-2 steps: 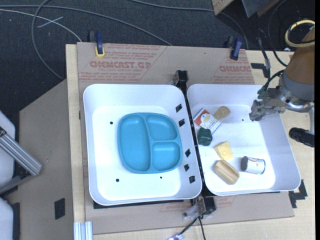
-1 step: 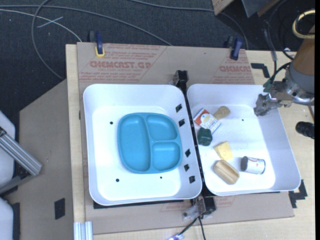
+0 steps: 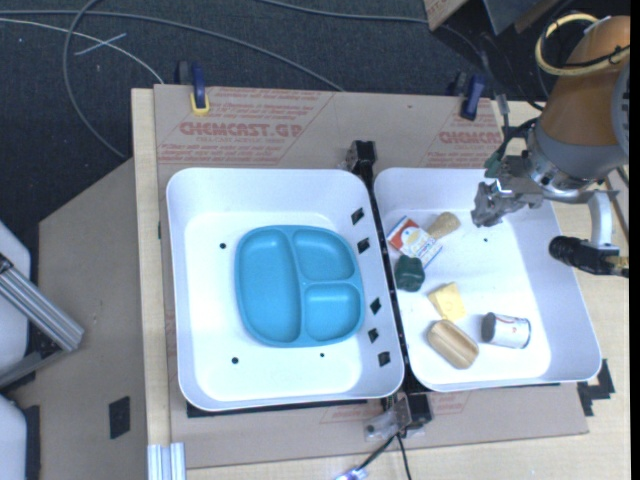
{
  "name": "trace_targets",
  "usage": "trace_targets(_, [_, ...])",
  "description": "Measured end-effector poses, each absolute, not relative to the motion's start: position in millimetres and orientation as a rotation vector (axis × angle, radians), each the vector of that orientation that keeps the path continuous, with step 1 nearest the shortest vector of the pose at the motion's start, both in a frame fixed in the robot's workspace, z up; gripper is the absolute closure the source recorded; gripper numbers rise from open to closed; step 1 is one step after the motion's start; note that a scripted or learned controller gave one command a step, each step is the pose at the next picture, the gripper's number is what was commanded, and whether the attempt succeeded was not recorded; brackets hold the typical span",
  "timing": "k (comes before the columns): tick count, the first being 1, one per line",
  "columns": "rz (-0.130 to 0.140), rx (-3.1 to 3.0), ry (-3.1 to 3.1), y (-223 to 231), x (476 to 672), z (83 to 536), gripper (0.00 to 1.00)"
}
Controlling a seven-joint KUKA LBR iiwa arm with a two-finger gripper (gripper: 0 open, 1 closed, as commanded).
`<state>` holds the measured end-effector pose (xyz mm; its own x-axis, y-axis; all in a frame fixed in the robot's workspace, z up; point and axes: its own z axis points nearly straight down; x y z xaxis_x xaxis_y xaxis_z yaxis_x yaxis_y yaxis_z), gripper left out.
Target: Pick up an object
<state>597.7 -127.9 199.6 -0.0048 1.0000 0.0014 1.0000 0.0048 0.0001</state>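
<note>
Nothing is seen lifted yet — the objects lie in the right bin: packet, yellow block, can. The gripper is poised above the bin's far end; its state cannot be told — perhaps empty.

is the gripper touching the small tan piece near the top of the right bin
Apart. The camera view shows bare white bin floor between the gripper and the tan piece.
</note>
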Motion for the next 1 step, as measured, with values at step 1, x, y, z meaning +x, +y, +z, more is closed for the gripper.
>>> trace_targets(1, [-0.003,-2.218,-2.227,-72.0,616.8,205.6,1.00])
